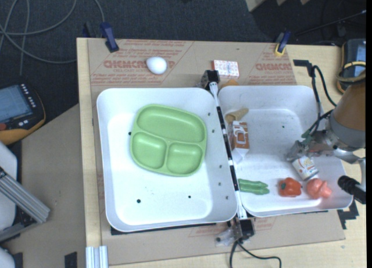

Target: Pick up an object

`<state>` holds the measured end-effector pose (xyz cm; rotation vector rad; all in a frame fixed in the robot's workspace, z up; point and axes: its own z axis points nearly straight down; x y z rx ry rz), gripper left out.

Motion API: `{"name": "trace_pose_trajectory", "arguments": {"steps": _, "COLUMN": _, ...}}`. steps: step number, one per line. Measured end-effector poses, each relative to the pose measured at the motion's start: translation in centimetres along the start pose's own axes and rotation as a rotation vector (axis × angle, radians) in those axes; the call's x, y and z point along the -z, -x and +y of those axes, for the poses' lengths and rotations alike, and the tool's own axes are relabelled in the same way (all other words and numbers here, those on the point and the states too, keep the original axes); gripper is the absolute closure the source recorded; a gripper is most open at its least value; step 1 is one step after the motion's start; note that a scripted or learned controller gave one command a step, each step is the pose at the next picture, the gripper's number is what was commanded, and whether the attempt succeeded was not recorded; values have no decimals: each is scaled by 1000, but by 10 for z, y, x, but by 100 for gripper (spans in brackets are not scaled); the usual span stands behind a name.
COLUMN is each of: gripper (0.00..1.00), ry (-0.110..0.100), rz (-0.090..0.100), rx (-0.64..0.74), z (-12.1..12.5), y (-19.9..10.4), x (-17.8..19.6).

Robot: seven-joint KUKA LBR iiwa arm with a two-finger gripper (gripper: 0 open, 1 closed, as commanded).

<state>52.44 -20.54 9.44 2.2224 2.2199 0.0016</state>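
Observation:
The right bin (273,101) holds several small things. A brown and white packet (239,134) lies near its left wall. Along its front edge lie a green pod (254,186), a red pepper (289,187) and a pink-red round fruit (318,188). A small white jar with a label (305,168) lies tilted just behind those two. My gripper (303,152) reaches in from the right and hangs right over the jar's upper end, partly hiding it. Whether it touches the jar cannot be told.
A green divided plate (168,139) sits in the left bin (116,197). On the bench behind the bins lie a white egg (156,64) and a small checkered box (226,68). Blue clamps (108,36) hold the board's back edge.

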Motion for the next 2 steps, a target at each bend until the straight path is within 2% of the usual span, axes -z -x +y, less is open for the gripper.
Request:
{"name": "trace_pose_trajectory", "arguments": {"steps": 1, "gripper": 100, "ry": 2, "rz": 0, "rx": 4, "z": 31, "y": -77, "x": 93}}
{"name": "trace_pose_trajectory", "arguments": {"steps": 2, "gripper": 100, "ry": 0, "rz": 0, "rx": 3, "z": 14, "y": -154, "x": 132}}
